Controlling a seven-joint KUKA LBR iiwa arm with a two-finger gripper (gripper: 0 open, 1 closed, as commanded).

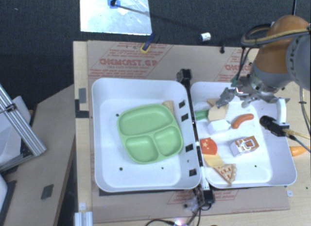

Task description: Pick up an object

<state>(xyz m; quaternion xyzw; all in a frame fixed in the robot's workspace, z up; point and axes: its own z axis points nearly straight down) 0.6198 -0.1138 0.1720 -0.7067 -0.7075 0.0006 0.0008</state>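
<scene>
The gripper [236, 97] hangs spread wide, grasping nothing, above the right bin [279, 171], near a toy sausage [242, 120]. Red "CHEMCAST GP" lettering marks the board [127, 60] underneath.

glossy white plastic bins [146, 86], matt green plastic tray [148, 132]

Green divided plate [148, 133] in left bin [104, 137], gripper [236, 97] above right bin [277, 171] of toy food

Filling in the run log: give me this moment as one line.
arm: over right bin far side | gripper: open, holding nothing | nearest item: orange sausage | left bin: green divided plate | pick: not yet made
</scene>
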